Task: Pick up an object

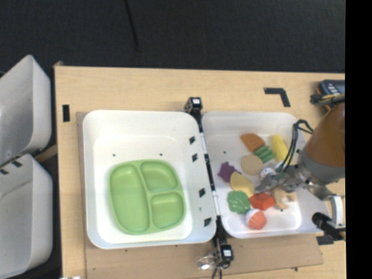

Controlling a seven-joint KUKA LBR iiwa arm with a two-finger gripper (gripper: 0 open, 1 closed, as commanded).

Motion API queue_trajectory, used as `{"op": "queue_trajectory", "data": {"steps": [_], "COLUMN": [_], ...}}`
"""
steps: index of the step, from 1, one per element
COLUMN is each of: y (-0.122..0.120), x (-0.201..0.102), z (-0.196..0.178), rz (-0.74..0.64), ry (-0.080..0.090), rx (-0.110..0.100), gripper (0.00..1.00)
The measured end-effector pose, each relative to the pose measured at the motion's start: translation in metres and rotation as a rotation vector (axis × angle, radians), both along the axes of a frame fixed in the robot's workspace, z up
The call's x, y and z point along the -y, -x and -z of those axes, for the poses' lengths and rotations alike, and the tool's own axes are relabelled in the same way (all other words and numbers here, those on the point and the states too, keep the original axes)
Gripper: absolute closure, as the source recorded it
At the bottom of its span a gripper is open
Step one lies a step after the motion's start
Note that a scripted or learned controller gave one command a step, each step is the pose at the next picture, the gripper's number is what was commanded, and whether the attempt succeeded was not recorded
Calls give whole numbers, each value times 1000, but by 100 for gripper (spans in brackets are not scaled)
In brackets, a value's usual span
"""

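White right bin (232,127) holds a heap of toy food (253,179), nothing lifted yet. The gripper (272,182) is low among the pieces beside a red one (262,201); whether it is grasping anything cannot be told. The pick remains unfinished.

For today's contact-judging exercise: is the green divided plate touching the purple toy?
Apart. The camera view shows the green divided plate in the left bin and the purple toy in the right bin, with both bin walls between them.
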State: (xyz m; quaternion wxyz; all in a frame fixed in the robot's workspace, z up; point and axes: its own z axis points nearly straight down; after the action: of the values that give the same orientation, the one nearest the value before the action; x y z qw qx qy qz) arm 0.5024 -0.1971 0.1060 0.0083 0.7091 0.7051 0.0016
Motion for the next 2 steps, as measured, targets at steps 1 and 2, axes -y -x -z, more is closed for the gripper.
{"op": "queue_trajectory", "data": {"steps": [1, 2], "y": [-3, -4], "x": [3, 11], "z": [-14, -59], "rz": [7, 1], "ry": [6, -6], "rx": [12, -8], "gripper": [100, 100]}}
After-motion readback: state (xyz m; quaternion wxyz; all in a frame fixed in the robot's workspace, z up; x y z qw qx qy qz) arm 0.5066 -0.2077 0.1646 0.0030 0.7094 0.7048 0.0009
